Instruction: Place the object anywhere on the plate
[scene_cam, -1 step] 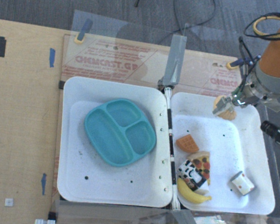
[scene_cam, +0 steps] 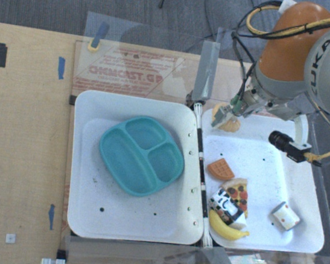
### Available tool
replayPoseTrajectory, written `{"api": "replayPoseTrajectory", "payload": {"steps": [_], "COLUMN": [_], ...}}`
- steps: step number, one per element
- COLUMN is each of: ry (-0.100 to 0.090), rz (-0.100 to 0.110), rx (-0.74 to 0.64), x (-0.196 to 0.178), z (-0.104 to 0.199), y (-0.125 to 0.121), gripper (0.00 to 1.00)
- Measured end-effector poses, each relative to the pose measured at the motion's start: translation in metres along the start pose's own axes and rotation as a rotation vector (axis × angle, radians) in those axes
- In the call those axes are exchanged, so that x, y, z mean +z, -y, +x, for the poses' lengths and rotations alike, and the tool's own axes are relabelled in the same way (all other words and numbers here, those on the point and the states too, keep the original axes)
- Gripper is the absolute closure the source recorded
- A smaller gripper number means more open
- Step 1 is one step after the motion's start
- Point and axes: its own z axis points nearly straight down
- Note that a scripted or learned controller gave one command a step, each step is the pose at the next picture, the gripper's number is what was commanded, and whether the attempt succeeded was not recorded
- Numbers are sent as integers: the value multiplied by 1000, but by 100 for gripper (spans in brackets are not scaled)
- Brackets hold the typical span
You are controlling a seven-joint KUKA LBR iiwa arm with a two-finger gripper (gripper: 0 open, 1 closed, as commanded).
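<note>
The teal plate (scene_cam: 142, 154) lies in the left bin (scene_cam: 75, 207), nothing on it. My gripper (scene_cam: 223, 117) pinches the tan object (scene_cam: 229, 123) at the right bin's (scene_cam: 310, 179) back corner. Risk: a shallow pinch slips when crossing the divider.

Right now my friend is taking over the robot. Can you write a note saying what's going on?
Tool: low at the far left corner of the right white bin, right by a small tan, bread-like piece. I can't tell whether it has hold of it.
Teal three-compartment plastic plate: in the left white bin, nothing on it.
Also in the right bin: orange waffle-textured wedge, pizza-slice toy, black-and-white block, yellow banana, small white cup-like piece.
Done: nothing placed on the plate yet.
Left: get a firm grasp on one object, carry it over and set it on the plate.
</note>
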Motion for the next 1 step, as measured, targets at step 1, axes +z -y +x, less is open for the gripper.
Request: {"api": "replayPoseTrajectory", "payload": {"steps": [1], "ry": [-2], "rz": [2], "rx": [-76], "x": [22], "z": [73], "y": [-9], "gripper": [100]}}
